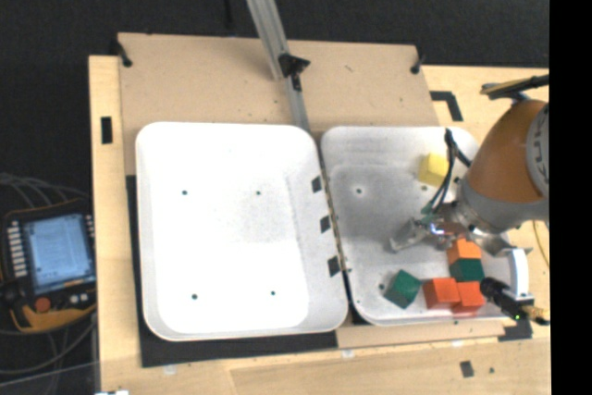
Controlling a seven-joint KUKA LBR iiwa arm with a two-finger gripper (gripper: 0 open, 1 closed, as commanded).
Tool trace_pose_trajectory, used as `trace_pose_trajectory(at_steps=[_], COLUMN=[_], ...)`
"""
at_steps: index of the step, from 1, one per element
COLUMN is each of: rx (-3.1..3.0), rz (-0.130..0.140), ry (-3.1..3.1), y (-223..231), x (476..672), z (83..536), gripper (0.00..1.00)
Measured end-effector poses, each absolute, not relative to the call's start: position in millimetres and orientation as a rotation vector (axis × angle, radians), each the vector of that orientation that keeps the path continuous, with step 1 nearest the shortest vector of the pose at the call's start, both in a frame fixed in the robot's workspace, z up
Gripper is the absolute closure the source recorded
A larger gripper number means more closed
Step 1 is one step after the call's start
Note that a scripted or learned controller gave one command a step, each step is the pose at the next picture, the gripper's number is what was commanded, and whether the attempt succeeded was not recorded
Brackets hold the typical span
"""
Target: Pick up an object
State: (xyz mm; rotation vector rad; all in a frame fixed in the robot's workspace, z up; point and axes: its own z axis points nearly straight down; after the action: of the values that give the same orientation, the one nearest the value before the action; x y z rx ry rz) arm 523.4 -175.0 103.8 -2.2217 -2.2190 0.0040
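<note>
White bins [227, 227]; yellow block [432, 167]; green block [402, 289]; orange blocks [453, 293].

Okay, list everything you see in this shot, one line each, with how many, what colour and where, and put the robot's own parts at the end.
White bins: 2, white, side by side on the bench; left bin, right bin.
Yellow block: 1, yellow, upper part of the right bin.
Green blocks: 2, green, lower part of the right bin; one alone, one in the cluster.
Orange blocks: about 3, orange, lower right of the right bin, clustered.
Handheld controller: 1, dark with lit screen, left of the bench.
Metal pole: 1, grey, slanting in from the top.
Arm: 1, grey and orange, over the right bin.
Pincer: 1, metallic, low in the right bin.
</note>
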Motion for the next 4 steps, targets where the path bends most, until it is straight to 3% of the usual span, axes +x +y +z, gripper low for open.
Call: trace_pose_trajectory(at_steps=[1, 2, 4], rx=[-2.235, -2.231, -2.223], rz=[-0.006, -0.005, -0.006], ry=[-2.215, -2.222, -2.231], y=[-175.6, -184.9, -194.8], x=[525.7, 520.2, 530.2], z=[117.2, 172.5, 277.3], gripper=[1.00, 1.00, 1.00])
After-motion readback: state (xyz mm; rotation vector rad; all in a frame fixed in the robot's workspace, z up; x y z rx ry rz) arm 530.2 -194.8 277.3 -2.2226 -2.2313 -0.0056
